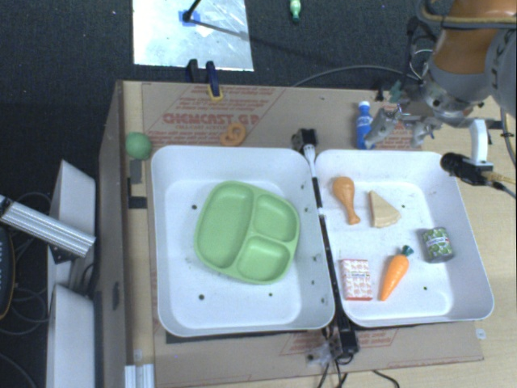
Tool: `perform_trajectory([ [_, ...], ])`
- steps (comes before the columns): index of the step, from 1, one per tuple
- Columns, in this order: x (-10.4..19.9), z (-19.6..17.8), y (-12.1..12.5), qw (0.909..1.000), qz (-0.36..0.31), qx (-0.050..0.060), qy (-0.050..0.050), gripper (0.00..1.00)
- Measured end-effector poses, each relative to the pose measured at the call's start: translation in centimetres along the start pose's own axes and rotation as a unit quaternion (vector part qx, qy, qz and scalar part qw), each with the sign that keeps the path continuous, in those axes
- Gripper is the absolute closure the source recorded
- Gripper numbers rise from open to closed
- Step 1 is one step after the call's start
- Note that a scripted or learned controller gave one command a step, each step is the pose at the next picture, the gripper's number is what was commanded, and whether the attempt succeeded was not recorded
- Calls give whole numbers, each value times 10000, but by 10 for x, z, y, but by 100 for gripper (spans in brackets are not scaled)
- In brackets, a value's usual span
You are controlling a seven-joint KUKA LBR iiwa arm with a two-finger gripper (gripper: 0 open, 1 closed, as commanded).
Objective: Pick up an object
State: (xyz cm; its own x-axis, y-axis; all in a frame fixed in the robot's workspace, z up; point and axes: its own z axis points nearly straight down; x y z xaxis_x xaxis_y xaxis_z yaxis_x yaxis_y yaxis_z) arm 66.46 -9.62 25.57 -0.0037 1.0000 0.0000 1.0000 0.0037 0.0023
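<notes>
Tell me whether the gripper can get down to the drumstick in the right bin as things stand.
Probably yes. The gripper hangs past the far rim of the right bin, and the drumstick lies uncovered near that rim, apart from the cheese wedge; nothing lies between them.

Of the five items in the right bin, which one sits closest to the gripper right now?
The drumstick. It lies at the bin's far left, just below the gripper, while the cheese wedge, can, carrot and carton sit farther off.
</notes>
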Motion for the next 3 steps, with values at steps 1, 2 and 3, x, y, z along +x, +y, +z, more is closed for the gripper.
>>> perform_trajectory([
  [1,10,142,3,10000,-5,24,3,0],
  [2,-9,171,-6,10000,11,7,-5,0],
  [3,-9,160,-4,10000,7,-14,-4,100],
])
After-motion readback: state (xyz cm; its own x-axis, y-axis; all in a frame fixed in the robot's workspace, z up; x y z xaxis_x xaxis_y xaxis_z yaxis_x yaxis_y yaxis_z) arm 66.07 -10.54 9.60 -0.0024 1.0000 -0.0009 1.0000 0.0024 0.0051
